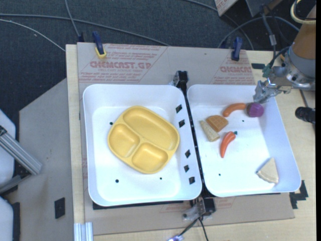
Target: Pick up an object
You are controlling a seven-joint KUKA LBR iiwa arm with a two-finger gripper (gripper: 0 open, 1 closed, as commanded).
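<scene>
The right bin [286, 134] holds several toy foods. An orange sausage [233, 108] lies near its back wall, with a small purple piece [256, 110] touching its right end. A tan bread slice [215, 125] rests left of centre, and a red-orange pepper [226, 143] lies just in front of it. A pale wedge [269, 171] sits in the front right corner. My gripper [264, 91] hangs over the bin's back right part, directly above and behind the purple piece. Nothing shows as held.
In the left bin [95, 149] lies a yellow divided plate [144, 139]. A black divider strip [186, 129] runs between the bins. Two clamps [99, 45] [236, 48] grip the board's back edge. Cables cross the dark floor behind.
</scene>
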